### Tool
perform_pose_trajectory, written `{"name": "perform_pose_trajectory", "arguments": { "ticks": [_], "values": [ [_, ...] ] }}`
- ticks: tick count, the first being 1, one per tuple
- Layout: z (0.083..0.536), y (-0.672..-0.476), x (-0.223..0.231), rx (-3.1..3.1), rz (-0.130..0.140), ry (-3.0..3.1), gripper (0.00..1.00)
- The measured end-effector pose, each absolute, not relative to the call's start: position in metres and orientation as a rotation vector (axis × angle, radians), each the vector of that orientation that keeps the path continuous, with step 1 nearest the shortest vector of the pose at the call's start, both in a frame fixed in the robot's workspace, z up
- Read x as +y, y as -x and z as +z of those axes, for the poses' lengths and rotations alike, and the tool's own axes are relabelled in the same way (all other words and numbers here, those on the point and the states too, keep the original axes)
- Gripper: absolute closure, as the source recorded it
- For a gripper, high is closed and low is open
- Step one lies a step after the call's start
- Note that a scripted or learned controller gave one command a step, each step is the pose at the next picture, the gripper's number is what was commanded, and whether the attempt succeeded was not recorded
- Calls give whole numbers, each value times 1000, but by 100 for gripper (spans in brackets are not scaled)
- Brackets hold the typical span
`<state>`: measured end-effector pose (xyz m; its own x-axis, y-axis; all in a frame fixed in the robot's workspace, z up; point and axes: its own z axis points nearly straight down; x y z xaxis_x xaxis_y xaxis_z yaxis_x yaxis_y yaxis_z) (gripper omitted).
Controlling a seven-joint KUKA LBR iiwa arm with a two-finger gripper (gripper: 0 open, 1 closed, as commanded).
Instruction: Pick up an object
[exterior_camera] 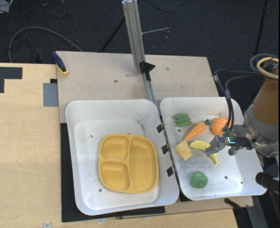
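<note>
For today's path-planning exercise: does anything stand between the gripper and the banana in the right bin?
Nothing visible does. The gripper is right at the banana, its tip over the fruit's right end. The carrot, orange and cheese wedge lie beside, not between.

A grey robot arm with an orange band reaches in from the right, its gripper [217, 147] lowered and pointing left.

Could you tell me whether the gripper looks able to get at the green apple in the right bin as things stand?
Probably yes: the green apple lies alone on bare bin floor, apart from the other toys, and the gripper is just above the banana nearby.
</note>
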<state>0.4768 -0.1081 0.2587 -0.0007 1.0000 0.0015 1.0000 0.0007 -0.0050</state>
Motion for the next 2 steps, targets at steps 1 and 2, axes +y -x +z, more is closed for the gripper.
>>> {"name": "perform_pose_trajectory", "arguments": {
  "ticks": [1, 2],
  "values": [
    [259, -477, -108, -2220, 3, 2218, 0],
    [210, -479, -116, -2215, 7, 2217, 0]
  ]
}}
